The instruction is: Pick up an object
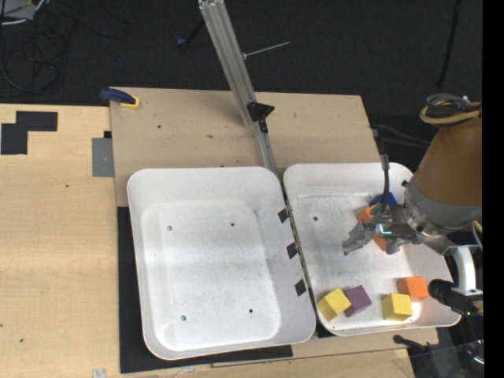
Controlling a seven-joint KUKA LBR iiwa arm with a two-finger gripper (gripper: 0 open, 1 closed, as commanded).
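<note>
My gripper (368,235) is low in the middle of the right bin (331,195), reaching in from the right. An orange object (368,213) shows partly beneath and around it, with a blue piece (387,201) just behind. The gripper body hides most of both, so I cannot tell whether either one is held. Along the bin's front lie a yellow block (334,302) touching a purple block (357,297), then another yellow block (396,306) with an orange block (413,288) beside it.
The left bin (205,258) sits beside the right one, with black clips along the shared edge. A slanted aluminium rail (232,61) rises behind the bins. The arm's grey body (453,172) overhangs the right bin's right side.
</note>
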